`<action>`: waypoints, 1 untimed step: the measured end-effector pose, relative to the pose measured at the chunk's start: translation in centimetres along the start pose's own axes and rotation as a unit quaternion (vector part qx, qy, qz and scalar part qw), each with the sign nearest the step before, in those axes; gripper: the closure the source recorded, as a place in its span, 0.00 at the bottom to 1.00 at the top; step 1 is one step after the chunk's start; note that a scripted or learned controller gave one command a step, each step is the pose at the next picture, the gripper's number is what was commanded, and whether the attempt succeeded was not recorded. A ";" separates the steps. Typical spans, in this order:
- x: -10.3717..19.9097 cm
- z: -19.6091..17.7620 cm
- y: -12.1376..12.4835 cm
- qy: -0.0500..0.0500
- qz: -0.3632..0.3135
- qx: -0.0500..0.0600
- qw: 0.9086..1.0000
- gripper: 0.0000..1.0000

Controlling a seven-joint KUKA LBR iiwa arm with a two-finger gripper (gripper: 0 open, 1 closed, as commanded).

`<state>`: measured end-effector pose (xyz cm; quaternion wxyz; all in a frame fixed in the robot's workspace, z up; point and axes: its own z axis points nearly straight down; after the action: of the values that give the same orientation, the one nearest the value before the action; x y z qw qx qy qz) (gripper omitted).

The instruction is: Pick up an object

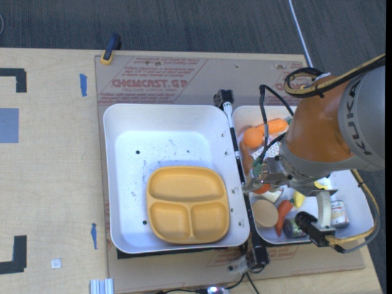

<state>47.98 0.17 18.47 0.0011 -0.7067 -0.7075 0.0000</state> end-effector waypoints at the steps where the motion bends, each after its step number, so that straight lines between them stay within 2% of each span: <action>1: 7.7 0.0 0.0 -0.001 0.000 -0.001 1.000 1.00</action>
<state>47.94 7.88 18.44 -0.0003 -0.7067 -0.7075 -0.0005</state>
